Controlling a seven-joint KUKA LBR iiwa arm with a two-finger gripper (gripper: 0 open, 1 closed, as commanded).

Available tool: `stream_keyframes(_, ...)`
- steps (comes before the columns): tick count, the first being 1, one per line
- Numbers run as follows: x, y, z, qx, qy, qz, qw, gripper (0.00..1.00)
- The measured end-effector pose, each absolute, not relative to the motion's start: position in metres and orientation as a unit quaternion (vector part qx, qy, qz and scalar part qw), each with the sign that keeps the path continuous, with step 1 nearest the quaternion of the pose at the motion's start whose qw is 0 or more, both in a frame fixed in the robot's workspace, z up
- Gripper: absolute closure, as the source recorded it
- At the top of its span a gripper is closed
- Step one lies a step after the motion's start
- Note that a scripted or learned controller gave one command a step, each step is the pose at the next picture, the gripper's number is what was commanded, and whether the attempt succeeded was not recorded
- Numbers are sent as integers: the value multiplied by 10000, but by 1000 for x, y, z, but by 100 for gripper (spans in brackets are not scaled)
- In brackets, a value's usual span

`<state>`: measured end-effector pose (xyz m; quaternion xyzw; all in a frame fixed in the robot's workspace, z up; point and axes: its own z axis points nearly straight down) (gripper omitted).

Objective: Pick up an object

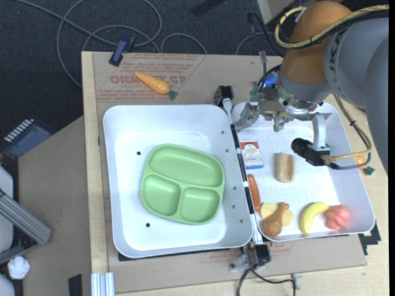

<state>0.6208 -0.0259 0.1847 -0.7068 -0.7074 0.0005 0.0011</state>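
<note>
- Fingers (247, 113): apart, nothing clamped between them, hanging over the far left corner of the right bin (336, 187), close to its far rim and the wall shared with the left bin (126, 165).
- Closest pickable object: small red-and-white carton (251, 155), just nearer the camera than the fingers, hard against the right bin's left wall.
- Tan cylinder (284, 167): just right of the carton, apart from it, bare floor on every side.
- Orange-red stick (253, 190): lengthwise along the same left wall, tight to it, no room on that side.
- Toy drumstick (275, 217), yellow banana (313, 216), pink berry-like lump (337, 217): in a row along the near rim; banana and lump touching or nearly so, drumstick close to the stick's near end.
- Open room: bare white floor across the middle and right of the right bin.
- Left bin: green divided plate (182, 182) near the middle, white floor all round it, well apart from every wall.
- Outside the bins, on the cardboard-topped table (197, 73): toy carrot (154, 82) beyond the left bin's far rim; blue clip-like thing (121, 50) at the table's far left edge; small black object (223, 94) just past where the two bins meet.
</note>
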Motion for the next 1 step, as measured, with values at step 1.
stream_keyframes(1,566,-114,89,-7076,-7066,-19,-48,0)
